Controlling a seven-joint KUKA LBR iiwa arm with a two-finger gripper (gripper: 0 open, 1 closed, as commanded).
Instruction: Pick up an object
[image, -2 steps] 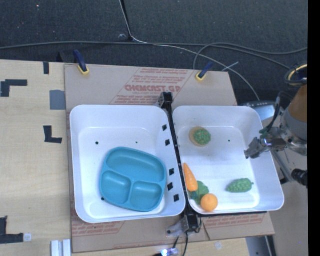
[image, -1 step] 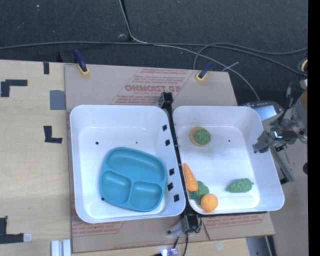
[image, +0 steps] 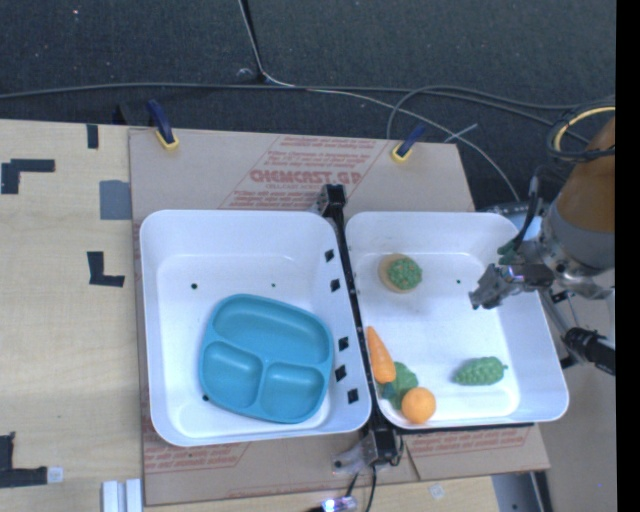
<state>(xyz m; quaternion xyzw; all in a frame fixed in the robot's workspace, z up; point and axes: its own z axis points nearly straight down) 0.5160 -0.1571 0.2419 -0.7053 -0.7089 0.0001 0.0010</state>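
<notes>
The hand (image: 492, 290) hovers over the right bin (image: 452, 222) near its right wall, carrying nothing; whether it is apart or together cannot be told. The approach step is under way. The green bumpy object (image: 481, 372) lies just below the hand, so the next move calls for shifting over it and descending.

A pale wooden bench (image: 60, 330) with black tape marks carries a brown cardboard sheet (image: 290, 175) printed in red and held at its far edge by two blue-and-yellow clamps (image: 160, 125). On that sheet two shallow white plastic bins sit touching, the left bin (image: 160, 300) beside the right bin (image: 530, 400).
</notes>
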